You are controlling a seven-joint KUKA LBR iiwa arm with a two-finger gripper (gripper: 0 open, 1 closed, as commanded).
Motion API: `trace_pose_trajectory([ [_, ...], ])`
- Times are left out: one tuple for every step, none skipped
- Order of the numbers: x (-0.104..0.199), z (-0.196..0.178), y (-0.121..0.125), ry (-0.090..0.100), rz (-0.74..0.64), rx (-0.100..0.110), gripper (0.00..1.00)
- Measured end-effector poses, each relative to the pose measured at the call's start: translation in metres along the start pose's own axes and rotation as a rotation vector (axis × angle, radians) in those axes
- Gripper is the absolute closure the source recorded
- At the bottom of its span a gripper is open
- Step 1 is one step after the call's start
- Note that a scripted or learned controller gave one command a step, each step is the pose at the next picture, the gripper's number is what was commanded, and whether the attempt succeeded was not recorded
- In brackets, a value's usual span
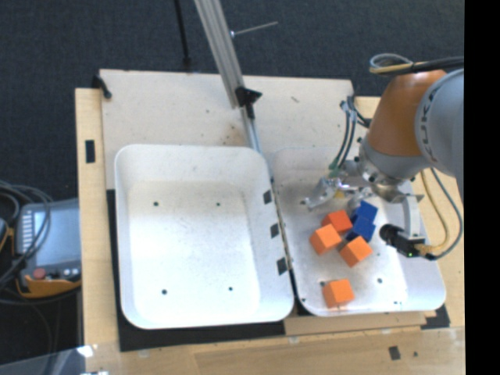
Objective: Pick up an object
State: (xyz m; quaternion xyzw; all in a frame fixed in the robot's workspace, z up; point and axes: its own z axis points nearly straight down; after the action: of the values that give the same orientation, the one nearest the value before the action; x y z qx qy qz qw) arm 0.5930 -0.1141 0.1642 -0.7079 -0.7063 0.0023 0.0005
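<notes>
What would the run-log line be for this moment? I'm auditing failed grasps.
arm: over right bin | gripper: above blocks, grip unconfirmed | nearest: blue block | orange blocks: four, right bin | left bin

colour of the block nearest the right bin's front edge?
Orange; the lone block shows best in the camera view.

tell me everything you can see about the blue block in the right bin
The blue block is a small solid-looking piece, deep blue and matte, perhaps foam or painted wood. It lies in the right bin, toward its far right part, just under the arm's wrist, which covers its upper edge, so its full shape is unclear. It seems tilted rather than square to the bin. Orange blocks crowd it: one at its left and another just below look to be touching it.
</notes>
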Motion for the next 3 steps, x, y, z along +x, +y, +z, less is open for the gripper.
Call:
trace_pose_trajectory([
  [-0.005,0.036,0.001,-0.005,0.001,-0.014,0.0],
  [-0.005,0.022,0.003,-0.001,0.006,-0.02,1.0],
  [-0.003,-0.022,0.006,0.002,-0.005,-0.009,1.0],
])
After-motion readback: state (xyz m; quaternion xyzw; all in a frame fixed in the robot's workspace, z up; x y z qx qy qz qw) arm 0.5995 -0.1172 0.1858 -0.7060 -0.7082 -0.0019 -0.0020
